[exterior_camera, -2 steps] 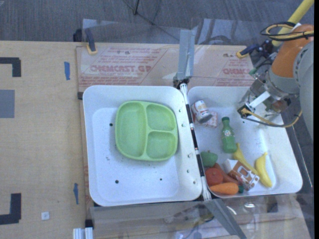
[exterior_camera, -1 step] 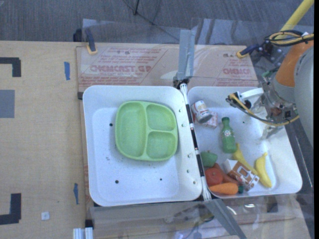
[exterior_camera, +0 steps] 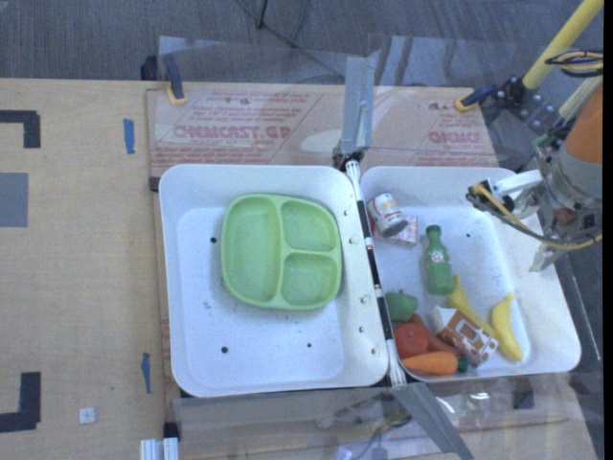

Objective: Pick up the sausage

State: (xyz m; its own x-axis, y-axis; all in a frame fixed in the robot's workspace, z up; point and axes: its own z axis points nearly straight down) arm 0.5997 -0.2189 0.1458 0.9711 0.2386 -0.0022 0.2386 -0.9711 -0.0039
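Pincer [exterior_camera: 548, 255] hangs at the end of the grey arm [exterior_camera: 575, 175], over the far right side of the right bin [exterior_camera: 536, 357]. Cables and the wrist crowd it, so I cannot tell whether it is open or closed, and nothing shows in its grip. An orange band [exterior_camera: 591, 123] sits above the wrist.

I cannot be sure of the sausage [exterior_camera: 431, 362]. The likeliest piece is an orange-red roll lying flat at the near rim of the right bin, close to the wall between the two bins. It is well apart from the pincer, almost the whole bin away. A tomato [exterior_camera: 412, 338] touches it on the far side, and a pepper [exterior_camera: 400, 305] sits just beyond that. A small orange-and-white box [exterior_camera: 469, 338] lies just to its right.

Two bananas lie further right: one [exterior_camera: 463, 300] near the middle, one [exterior_camera: 508, 326] toward the right rim. A green bottle [exterior_camera: 439, 260] lies in the middle of the bin, and a can [exterior_camera: 388, 214] lies tipped near the far left corner.

The left bin [exterior_camera: 192, 353] holds a green plate [exterior_camera: 283, 252] with three compartments, set toward its far right part.
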